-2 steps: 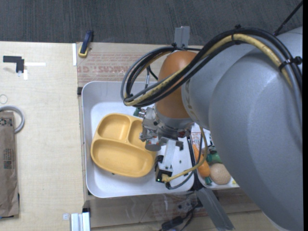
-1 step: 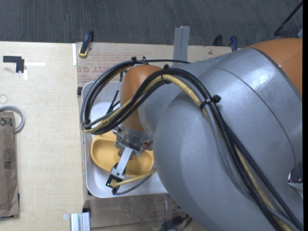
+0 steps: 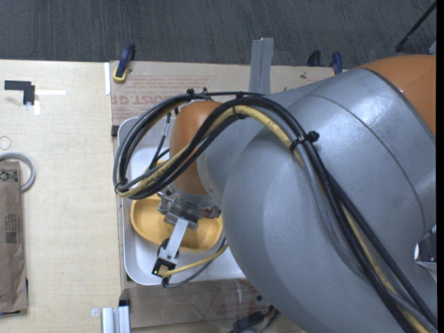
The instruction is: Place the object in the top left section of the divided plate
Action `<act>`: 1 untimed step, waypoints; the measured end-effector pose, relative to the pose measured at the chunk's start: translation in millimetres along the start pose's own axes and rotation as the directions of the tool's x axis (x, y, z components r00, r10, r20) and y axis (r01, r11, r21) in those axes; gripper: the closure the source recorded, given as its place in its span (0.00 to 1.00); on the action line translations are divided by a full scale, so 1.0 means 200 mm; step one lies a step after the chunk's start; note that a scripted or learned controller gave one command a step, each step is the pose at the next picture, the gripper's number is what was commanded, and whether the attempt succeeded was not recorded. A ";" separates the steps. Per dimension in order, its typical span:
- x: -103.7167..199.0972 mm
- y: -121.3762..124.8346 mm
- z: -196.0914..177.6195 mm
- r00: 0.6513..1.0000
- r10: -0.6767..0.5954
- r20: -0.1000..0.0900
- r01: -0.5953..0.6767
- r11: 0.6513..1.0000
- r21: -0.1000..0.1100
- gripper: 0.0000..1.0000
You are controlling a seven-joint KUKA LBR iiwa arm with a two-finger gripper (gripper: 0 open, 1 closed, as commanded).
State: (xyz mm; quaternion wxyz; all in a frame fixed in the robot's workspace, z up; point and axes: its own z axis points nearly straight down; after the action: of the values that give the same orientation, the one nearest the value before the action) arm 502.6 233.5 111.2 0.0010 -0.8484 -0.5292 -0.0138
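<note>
A yellow divided plate [image 3: 148, 222] lies in the left white bin [image 3: 129, 159], toward its near end. The grey arm with its orange band [image 3: 193, 134] reaches in from the right and covers most of the plate and bin. The wrist [image 3: 186, 207] hangs right above the plate's middle. The gripper itself is hidden under the wrist, and I cannot make out any object between its fingers. The plate's sections and any object on them are hidden by the arm.
The big grey arm body [image 3: 326, 214] hides the right bin. A brown paper bag [image 3: 11, 234] lies at the bench's left edge. A blue and yellow clamp [image 3: 124, 62] sits at the far edge, with a grey post [image 3: 261, 62] beside it.
</note>
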 end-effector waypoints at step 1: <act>-0.02 0.31 -0.29 0.868 0.496 0.032 -0.496 0.868 -0.002 1.00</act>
State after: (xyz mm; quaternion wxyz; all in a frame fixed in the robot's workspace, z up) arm 555.7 201.4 170.3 -0.0011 -0.9560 -0.2935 0.0020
